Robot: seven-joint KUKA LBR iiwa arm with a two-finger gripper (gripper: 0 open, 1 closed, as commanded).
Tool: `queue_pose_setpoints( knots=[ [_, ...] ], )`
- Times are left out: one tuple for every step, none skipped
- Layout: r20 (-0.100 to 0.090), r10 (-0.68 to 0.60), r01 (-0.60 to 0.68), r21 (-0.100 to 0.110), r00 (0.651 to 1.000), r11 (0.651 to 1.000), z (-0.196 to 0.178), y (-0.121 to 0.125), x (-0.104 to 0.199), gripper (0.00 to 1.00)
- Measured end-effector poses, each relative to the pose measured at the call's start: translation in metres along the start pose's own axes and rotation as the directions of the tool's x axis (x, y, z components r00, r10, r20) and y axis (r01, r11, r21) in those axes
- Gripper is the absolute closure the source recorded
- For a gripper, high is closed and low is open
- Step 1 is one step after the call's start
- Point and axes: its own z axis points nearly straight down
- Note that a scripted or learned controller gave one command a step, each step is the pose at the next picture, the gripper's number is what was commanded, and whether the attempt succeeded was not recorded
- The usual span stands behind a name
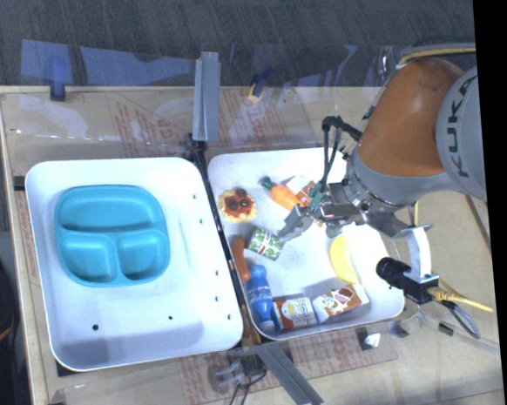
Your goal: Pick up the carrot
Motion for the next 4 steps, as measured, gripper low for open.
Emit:
queue_pose_setpoints(
  knots=[
    [0.006, -0.302, 0.302, -0.001, 0.953, 0.953, 0.136, 0.017, 0.014, 0.00],
    [0.006, -0.309, 0.309, -0.003, 0.951, 0.951, 0.127, 0.018, 0.015, 1.00],
    [0.005, -0.464, 0.464, -0.007, 0.886, 0.886, 0.165, 0.144, 0.009, 1.00],
    [0.006, -0.672, 0.672, -0.004, 0.740, 0.740, 0.069, 0.142, 0.059, 1.00]
  ],
)
